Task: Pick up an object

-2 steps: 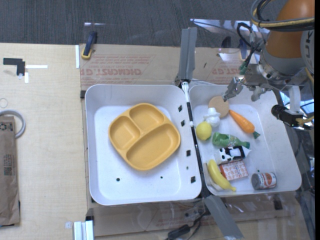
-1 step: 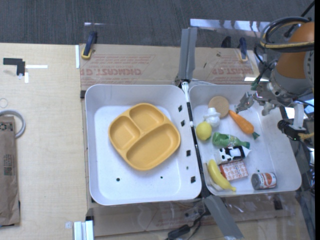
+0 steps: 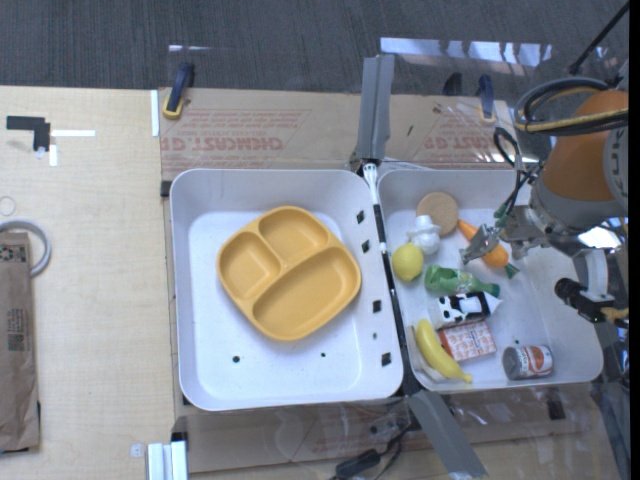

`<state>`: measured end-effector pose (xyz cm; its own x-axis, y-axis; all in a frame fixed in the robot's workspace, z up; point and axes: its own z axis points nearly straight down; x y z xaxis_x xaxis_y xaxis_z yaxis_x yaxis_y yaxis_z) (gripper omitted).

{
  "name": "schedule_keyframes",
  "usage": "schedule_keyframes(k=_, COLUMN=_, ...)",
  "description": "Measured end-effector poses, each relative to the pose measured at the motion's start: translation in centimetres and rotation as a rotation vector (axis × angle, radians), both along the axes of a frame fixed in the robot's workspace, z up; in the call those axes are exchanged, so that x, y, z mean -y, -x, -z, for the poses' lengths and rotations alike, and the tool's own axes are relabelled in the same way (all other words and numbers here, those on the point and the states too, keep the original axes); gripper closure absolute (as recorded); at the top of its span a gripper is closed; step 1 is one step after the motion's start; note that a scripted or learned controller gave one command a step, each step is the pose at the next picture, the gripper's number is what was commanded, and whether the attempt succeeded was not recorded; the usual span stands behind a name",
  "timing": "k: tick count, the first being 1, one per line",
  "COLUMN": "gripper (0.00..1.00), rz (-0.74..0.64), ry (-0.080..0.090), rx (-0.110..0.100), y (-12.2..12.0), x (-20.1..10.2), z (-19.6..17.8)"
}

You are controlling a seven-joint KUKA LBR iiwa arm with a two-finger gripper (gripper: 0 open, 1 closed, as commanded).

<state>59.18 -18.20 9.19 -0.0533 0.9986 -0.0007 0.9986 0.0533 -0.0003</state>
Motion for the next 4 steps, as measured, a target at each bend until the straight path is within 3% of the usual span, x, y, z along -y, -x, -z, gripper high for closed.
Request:
schedule_keyframes(k=1, gripper=0.00, rz=0.059, ry=0.001, rx=0.001, y=-1.1, x=0.6, z=-7.9)
schedule_keyframes(k=2, gripper=0.00, rz=-0.185, ry=0.000, rx=0.000, y=-0.6, x=0.8, z=0.0)
schedule_keyframes(k=3, gripper=1.00, rz=-0.182, ry=0.001, rx=0.001, y=-0.6, x=0.9, z=-0.9)
schedule_keyframes(k=4, gripper=1.00, rz=-0.251, ry=0.001, rx=0.001, y=4.1, x=2.4, z=-10.3)
